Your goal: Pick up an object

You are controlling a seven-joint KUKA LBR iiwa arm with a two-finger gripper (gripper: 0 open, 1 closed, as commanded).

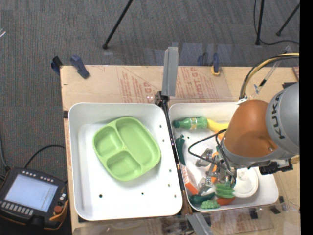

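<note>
My gripper (pixel 218 179) is low in the right bin (pixel 271 196), near its front, under the orange wrist band (pixel 247 131). Just below it lie a light green ridged piece (pixel 224 189) and a red-orange piece (pixel 225 199). A bumpy green item (pixel 209 204) and a dark green one (pixel 199 198) lie at the front wall. An orange carrot (pixel 190 185) rests to the left. A green bottle (pixel 191 123) and a yellow banana (pixel 218 126) lie at the back. A dark green vegetable (pixel 181 149) lies by the left wall. A white round dish (pixel 246 182) sits to the gripper's right.
The left bin (pixel 80 180) holds a light green divided plate (pixel 126 148). A grey upright post (pixel 170 72) stands behind the seam between the bins. A teach pendant (pixel 32 194) lies on the floor at lower left. Cables loop above the arm at the right.
</note>
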